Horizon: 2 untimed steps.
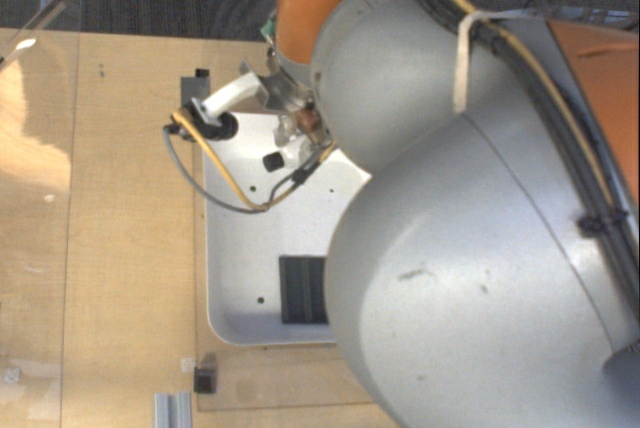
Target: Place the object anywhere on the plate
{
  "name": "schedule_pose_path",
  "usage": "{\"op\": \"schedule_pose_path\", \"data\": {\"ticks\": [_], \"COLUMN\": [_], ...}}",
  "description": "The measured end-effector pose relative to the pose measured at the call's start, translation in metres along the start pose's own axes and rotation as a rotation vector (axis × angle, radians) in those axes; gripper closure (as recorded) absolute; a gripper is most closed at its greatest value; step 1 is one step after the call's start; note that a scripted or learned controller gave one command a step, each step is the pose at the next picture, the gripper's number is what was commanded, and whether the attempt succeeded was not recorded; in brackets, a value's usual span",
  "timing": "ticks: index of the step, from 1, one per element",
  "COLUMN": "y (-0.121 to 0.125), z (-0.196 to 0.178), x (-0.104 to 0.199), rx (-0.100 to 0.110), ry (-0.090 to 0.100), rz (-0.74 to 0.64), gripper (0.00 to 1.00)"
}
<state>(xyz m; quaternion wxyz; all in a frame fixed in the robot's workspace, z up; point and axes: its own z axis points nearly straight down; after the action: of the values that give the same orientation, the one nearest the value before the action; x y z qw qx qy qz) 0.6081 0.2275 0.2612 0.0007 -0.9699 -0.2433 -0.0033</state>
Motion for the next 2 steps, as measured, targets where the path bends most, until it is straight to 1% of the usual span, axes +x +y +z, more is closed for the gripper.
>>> {"op": "schedule_pose_path", "data": {"ticks": [1,2], "y": [-0.016,0.030], "z": [0.074,0.051], "x": [-0.041,0.037], "rx": [0.003,0.001], "ry": [-0.006,-0.004], "rz": [-0.708,-0.204], "gripper": [1.00,1.00]}}
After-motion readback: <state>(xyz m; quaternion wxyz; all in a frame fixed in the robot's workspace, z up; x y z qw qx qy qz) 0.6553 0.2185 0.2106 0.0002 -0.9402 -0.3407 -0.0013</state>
